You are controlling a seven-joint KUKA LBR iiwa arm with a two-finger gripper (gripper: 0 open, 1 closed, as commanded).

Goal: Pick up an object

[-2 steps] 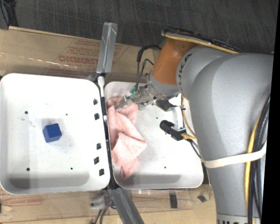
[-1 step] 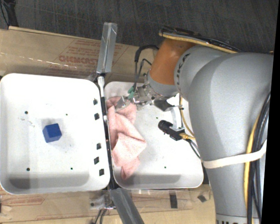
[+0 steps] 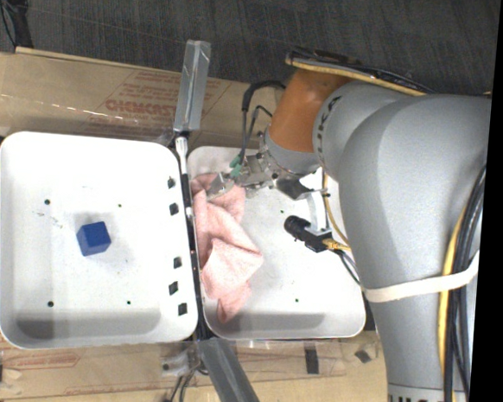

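Observation:
A pink cloth lies crumpled along the left side of the right bin, reaching from its top left corner down toward the front. A blue cube sits in the left bin, left of its middle. My gripper is low over the top left corner of the right bin, at the upper end of the pink cloth. The cloth's top edge bunches up right at the gripper tip. The wrist and its cables hide the tip.
A black clip-like part on the arm hangs over the middle of the right bin. A metal divider runs between the bins at the back. Brown cardboard lies under both bins. The big grey arm covers the right side.

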